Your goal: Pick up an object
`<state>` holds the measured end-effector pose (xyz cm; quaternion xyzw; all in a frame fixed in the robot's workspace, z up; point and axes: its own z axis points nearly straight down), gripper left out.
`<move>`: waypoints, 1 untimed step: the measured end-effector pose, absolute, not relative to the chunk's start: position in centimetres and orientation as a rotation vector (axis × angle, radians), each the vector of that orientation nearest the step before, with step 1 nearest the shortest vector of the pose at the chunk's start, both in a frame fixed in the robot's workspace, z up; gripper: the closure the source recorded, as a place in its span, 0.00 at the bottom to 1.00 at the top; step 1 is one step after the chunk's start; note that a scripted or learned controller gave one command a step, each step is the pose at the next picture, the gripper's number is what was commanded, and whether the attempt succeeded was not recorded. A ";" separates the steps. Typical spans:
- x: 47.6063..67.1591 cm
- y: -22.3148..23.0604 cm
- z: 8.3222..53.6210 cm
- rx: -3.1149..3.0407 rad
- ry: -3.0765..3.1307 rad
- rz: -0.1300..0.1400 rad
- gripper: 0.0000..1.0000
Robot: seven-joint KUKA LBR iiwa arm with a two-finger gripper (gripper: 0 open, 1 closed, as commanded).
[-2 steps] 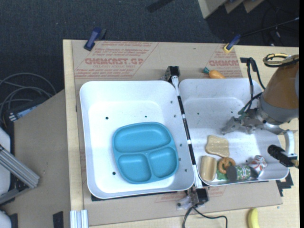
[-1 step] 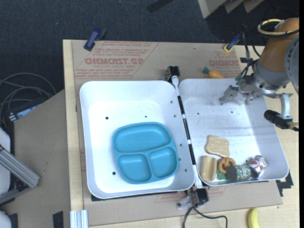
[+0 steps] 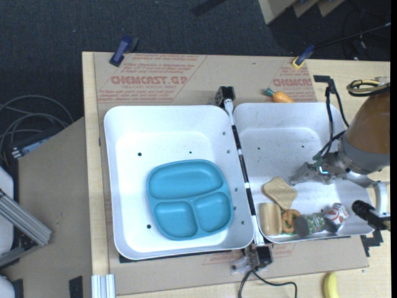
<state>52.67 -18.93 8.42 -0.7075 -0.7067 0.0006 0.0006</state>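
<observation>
The right bin (image 3: 273,129) holds several small items along its near edge. A tan bread-like slice (image 3: 280,192) lies near the middle, with a tan block (image 3: 269,219) and a brown pretzel (image 3: 289,219) in front of it. Further right are a dark grey-green object (image 3: 313,223) and a red and white item (image 3: 338,213). My gripper (image 3: 307,171) is low inside the right bin, just right of and behind the bread-like slice, and I see nothing held in it. The arm's orange band (image 3: 372,126) rises above it at the right.
The left bin (image 3: 124,135) holds a blue divided plate (image 3: 188,197). An orange carrot-like item (image 3: 280,95) lies on the bench behind the right bin. A blue clamp (image 3: 124,49) and a yellow one (image 3: 303,56) sit at the board's far edge. A yellow object (image 3: 330,285) lies at the front.
</observation>
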 end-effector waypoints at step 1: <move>63.4 -13.7 8.5 -2.219 -2.224 -0.004 0.00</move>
